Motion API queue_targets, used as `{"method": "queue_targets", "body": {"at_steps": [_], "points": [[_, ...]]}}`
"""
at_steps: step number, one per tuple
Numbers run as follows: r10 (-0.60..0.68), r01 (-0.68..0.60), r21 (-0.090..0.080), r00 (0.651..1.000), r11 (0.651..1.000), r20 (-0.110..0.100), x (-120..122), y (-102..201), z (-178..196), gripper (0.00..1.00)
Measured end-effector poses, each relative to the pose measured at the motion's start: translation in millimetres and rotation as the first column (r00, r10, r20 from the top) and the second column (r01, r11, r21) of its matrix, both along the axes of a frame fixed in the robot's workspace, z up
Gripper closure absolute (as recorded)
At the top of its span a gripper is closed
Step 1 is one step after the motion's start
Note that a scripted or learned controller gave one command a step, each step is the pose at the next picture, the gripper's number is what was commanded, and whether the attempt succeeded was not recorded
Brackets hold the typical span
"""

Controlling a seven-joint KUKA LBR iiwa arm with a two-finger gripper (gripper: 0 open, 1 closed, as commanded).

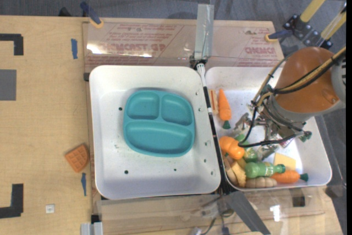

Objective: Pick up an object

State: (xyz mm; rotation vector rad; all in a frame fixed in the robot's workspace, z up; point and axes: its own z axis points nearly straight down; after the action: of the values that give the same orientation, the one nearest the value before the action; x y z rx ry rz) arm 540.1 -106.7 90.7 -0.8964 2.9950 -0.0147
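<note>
The right bin (319, 162) holds toy food. An orange carrot (224, 105) lies near its left wall. An orange round piece (231, 147) sits lower down, with a green vegetable (258, 169), another carrot (288, 176), a yellow wedge (285, 160) and a tan piece (237, 174) along the front. My gripper (269, 132) reaches down into the middle of this bin, under the orange wrist band (305, 80). Cables and the wrist hide its fingers, and I see nothing clearly held.
The left bin (104, 118) carries a teal divided plate (159, 123). An orange waffle-like toy (77, 157) lies on the wooden bench left of the bins. A clear divider post (203, 30) stands behind the gap between the bins.
</note>
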Motion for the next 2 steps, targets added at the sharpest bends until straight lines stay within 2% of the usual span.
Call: {"method": "queue_targets", "body": {"at_steps": [1,2], "points": [[0.003,-0.003,0.0,1.0,1.0,0.019,5.6,2.4,13.6,1.0],[0.003,-0.003,0.001,1.0,1.0,0.016,4.8,2.6,12.5,0.0]]}}
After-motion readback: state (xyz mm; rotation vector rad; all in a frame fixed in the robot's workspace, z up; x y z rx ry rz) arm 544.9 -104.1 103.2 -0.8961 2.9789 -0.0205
